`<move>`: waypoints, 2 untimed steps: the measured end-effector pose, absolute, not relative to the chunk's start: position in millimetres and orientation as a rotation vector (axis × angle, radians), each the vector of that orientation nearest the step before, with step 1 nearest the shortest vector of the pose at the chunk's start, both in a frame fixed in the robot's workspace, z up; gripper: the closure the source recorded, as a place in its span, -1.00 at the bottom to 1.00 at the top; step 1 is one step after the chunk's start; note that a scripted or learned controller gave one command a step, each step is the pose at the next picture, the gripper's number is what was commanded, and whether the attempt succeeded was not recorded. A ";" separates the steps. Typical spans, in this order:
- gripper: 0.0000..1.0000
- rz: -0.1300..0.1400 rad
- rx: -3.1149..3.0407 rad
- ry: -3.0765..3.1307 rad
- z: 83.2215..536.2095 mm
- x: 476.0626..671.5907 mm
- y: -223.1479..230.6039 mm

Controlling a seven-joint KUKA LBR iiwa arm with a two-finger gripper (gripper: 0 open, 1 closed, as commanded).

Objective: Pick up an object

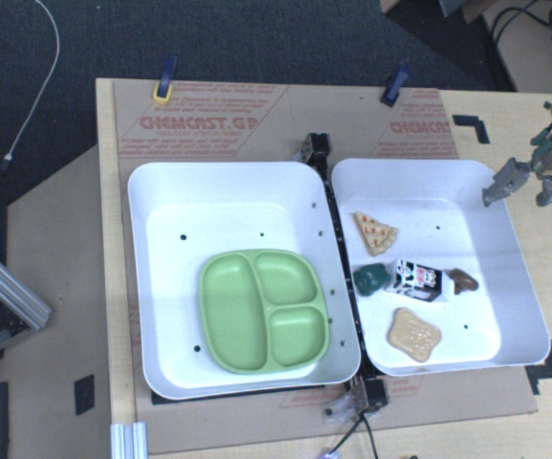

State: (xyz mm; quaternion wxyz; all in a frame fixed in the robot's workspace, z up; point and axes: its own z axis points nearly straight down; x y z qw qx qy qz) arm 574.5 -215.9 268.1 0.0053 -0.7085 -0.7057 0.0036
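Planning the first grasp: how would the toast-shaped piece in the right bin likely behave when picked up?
The toast piece looks like a flat, rigid toy, so it probably stays stiff and will not roll. Lying flat on the right bin floor, its low edges may be hard for the claw to catch. It seems light.

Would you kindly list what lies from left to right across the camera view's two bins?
Green divided plate → dark green item → black-and-white cow-patterned item → small brown piece → gripper at the right bin's far right corner.
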 end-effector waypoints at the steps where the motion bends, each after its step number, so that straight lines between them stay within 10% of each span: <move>1: -1.00 0.000 -2.222 -2.222 276.0 576.8 -214.9; 2: -1.00 0.003 -2.218 -2.219 232.3 578.5 -209.0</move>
